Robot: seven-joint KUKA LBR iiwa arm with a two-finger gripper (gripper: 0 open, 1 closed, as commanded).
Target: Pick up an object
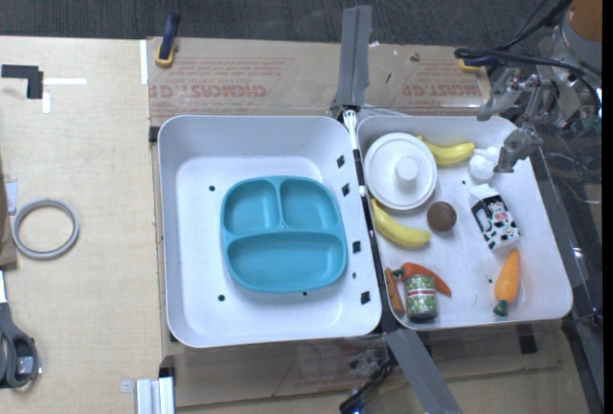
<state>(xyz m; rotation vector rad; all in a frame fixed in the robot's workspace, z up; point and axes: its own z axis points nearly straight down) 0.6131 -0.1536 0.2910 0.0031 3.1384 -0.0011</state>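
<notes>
You are at the approach step: nothing is lifted yet. The gripper [512, 151] hangs over the far right corner of the right bin [551, 297], its tip just beside a small white object [482, 163] that lies on the bin floor near the far wall. You cannot tell from this view how far the jaws stand apart, and nothing is visibly caught between them. The white object appears to be the nearest candidate; I judge the next move calls for a descent squarely over it, with care that the nearby banana does not get pushed aside.

Contents of the right bin:
- A white lidded bowl [402, 171] near the far left corner.
- One banana [448, 151] against the far wall, just beside the bowl.
- A second banana [399, 225] along the left wall, touching the bowl's near edge.
- A brown ball [442, 217] near the middle.
- A black-and-white carton [494, 219] toward the right wall.
- A carrot [507, 279] at the near right corner.
- A small jar [420, 297] at the near left corner, resting over a second carrot [428, 276].

The left bin [177, 240] holds one blue divided plate [284, 234], lying flat at its middle, compartments bare.
</notes>
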